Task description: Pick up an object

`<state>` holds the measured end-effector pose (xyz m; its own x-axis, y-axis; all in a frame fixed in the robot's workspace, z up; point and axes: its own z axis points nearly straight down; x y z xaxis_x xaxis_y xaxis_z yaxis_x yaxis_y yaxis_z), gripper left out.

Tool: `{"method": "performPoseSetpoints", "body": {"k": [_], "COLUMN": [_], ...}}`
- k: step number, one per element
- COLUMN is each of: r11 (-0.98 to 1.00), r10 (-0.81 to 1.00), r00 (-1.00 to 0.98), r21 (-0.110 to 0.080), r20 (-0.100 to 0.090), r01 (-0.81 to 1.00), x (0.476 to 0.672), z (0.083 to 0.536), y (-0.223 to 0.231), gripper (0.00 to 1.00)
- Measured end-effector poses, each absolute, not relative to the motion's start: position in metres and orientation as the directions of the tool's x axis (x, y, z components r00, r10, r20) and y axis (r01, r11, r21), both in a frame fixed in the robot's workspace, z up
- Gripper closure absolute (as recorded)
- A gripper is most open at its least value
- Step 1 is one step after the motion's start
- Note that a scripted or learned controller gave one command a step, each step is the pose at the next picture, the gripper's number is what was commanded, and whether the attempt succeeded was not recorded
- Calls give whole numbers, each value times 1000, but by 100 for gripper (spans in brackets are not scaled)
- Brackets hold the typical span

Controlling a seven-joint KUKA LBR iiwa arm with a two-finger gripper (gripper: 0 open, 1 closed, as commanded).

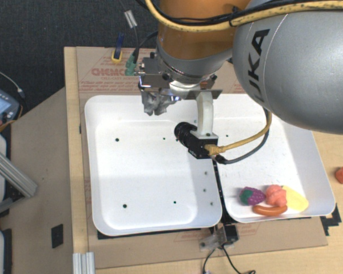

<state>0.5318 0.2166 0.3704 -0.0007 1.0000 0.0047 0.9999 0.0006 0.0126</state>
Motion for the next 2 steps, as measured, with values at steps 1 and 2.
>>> {"method": "performPoseSetpoints", "body": {"k": [1,2], "r11": [1,0], "r10": [1000,1000], "r00": [-1,0], "r21": [-4,-9], "r20": [-1,-3], "r01": [1000,1000], "x": [513,512], "z": [365,268], "y": [217,224], "gripper": [100,100]}}
